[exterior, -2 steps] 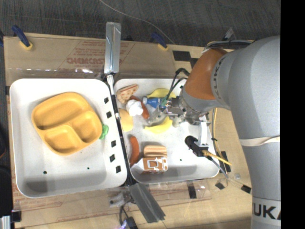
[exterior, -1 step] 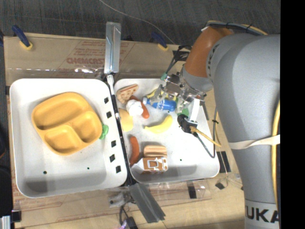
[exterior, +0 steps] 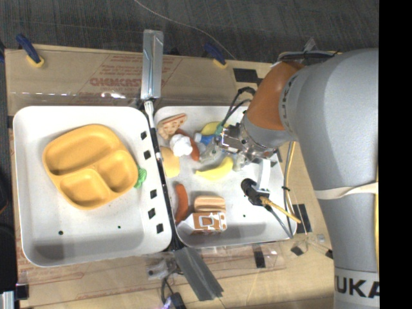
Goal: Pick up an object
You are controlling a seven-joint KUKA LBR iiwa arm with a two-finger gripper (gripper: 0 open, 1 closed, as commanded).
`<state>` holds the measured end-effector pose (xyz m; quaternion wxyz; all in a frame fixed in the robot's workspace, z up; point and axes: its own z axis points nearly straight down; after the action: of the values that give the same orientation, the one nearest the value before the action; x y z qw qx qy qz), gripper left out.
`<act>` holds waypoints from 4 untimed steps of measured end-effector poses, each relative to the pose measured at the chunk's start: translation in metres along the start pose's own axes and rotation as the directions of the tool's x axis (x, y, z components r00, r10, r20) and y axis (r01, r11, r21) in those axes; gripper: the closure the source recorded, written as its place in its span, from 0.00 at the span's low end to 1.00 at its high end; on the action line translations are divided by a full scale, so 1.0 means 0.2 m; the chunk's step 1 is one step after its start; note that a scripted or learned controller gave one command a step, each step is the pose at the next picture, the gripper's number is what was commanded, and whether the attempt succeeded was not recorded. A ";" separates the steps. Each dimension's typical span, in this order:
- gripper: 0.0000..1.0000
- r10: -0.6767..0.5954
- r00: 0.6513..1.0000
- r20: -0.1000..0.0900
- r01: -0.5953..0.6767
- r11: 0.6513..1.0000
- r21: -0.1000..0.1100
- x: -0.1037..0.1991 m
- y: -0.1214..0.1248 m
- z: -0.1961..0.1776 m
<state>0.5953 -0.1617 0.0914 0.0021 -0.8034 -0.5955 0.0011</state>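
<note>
Two shallow white plastic bins sit side by side on a cardboard-covered table (exterior: pixel 96 76). The left bin (exterior: pixel 38 237) holds a smooth yellow divided tray (exterior: pixel 90 165) with rounded corners. The right bin (exterior: pixel 270 227) at frame center is cluttered with toy food: a yellow banana (exterior: pixel 215 168), a reddish sausage (exterior: pixel 182 201), a layered sandwich-looking piece (exterior: pixel 209 205), and a small orange-and-white box (exterior: pixel 207 222). The grey arm's gripper (exterior: pixel 226 143) hovers low by the banana, can't tell how it's set. Dark carpet-like floor (exterior: pixel 77 5) runs across the top.
</note>
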 end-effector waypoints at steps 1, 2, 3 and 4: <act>0.00 -0.365 0.931 0.003 0.365 0.931 -0.005 0.10 0.06 -0.27; 0.00 -0.422 0.907 0.003 0.422 0.907 0.001 0.08 0.24 0.00; 0.00 -0.156 0.988 0.000 0.156 0.988 0.000 -0.01 0.33 0.00; 1.00 -0.162 0.987 0.001 0.162 0.987 -0.001 -0.01 0.33 -0.06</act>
<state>0.6584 -0.1822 0.1029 0.0015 -0.7523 -0.6588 0.0007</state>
